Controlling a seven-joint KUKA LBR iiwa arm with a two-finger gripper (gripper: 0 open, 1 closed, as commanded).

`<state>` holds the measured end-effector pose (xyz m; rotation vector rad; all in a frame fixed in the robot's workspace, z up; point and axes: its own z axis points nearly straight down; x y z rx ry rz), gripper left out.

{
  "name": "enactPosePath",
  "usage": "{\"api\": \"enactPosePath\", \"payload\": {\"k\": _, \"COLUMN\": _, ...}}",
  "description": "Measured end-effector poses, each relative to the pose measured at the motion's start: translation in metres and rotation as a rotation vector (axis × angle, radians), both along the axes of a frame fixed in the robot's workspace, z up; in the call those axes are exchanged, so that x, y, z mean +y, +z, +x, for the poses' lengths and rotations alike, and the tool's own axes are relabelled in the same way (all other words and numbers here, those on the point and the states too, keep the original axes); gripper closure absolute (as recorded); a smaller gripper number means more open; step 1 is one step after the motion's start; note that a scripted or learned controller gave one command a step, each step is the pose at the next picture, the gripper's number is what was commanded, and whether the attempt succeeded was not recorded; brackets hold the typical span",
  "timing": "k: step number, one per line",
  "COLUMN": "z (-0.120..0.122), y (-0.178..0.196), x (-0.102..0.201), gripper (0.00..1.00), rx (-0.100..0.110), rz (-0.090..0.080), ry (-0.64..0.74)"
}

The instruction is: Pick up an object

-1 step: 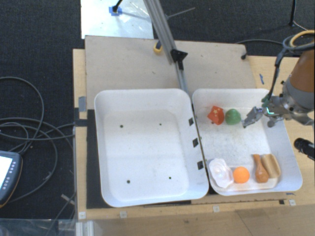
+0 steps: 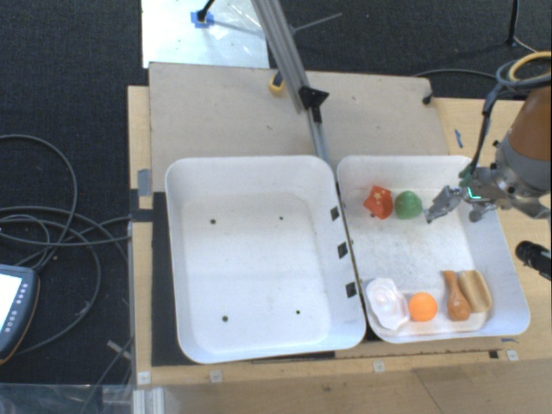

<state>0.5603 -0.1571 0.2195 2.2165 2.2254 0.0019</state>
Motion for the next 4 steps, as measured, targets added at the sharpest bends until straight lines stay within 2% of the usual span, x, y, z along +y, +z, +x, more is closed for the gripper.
{"api": "enactPosePath", "payload": {"k": 2, "z": -0.003, "y": -0.123, "x": -0.002, "gripper": 0.0, "rx": 0.006, "rz": 0.001, "ry": -0.003}}
{"api": "enactPosePath", "payload": {"k": 3, "z": -0.003, "y": -0.129, "x": -0.002, "gripper": 0.0, "rx": 0.001, "rz": 0.0, "ry": -0.003}}
{"api": "enactPosePath", "payload": {"k": 4, "z": -0.002, "y": -0.117, "x": -0.002, "gripper": 1.0, "rx": -0.002, "rz": 0.0, "ry": -0.003}}
